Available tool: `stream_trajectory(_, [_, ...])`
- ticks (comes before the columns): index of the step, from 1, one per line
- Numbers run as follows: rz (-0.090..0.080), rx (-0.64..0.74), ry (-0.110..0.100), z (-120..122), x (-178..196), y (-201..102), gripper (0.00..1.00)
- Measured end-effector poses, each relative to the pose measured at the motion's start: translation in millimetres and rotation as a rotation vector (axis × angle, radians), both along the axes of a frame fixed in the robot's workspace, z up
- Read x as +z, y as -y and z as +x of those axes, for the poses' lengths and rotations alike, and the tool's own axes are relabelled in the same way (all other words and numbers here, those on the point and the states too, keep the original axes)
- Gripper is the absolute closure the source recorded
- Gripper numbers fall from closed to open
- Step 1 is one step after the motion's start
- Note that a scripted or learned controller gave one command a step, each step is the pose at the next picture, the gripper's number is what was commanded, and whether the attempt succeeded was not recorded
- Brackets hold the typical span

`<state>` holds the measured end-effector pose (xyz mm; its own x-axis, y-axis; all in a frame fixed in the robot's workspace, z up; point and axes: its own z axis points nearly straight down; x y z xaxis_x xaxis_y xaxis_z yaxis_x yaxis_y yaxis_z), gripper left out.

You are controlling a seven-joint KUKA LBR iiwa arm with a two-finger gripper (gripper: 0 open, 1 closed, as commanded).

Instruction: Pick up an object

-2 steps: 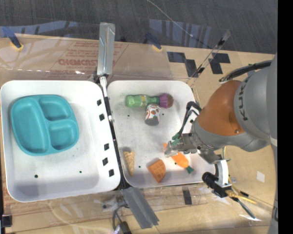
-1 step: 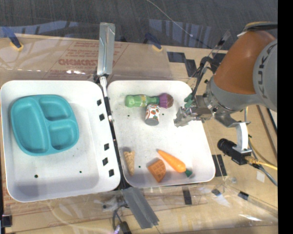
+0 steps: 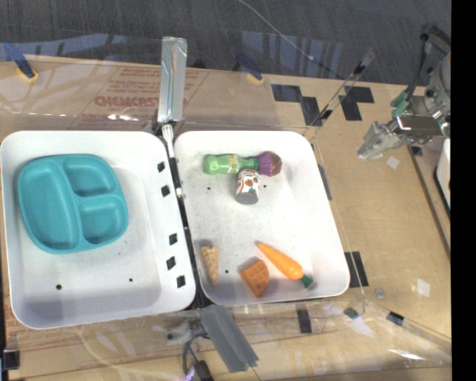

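In the left shallow white plastic bin: teal sectioned plastic tray, far-left. In the right shallow white plastic bin: green-and-purple toy bottle at back, small patterned cup just before it; beige cone, orange waffle piece, orange toy carrot along the front.

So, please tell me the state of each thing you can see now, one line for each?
Gripper: outside the bins, over the bench, holding nothing.
Teal plate: flat in the left bin.
Green bottle: lying on its side, right bin.
Small cup: tipped over beside the bottle.
Carrot: lying flat.
Waffle piece: lying flat.
Cone: lying flat.
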<state>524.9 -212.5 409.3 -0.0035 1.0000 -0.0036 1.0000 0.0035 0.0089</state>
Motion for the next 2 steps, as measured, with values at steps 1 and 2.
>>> stream_trajectory(1, [0.006, 0.008, -0.019, -0.2, -97.7, -51.0, 1.00])
stream_trajectory(2, [0.000, 0.000, -0.001, -24.7, 19.3, 0.0, 1.00])
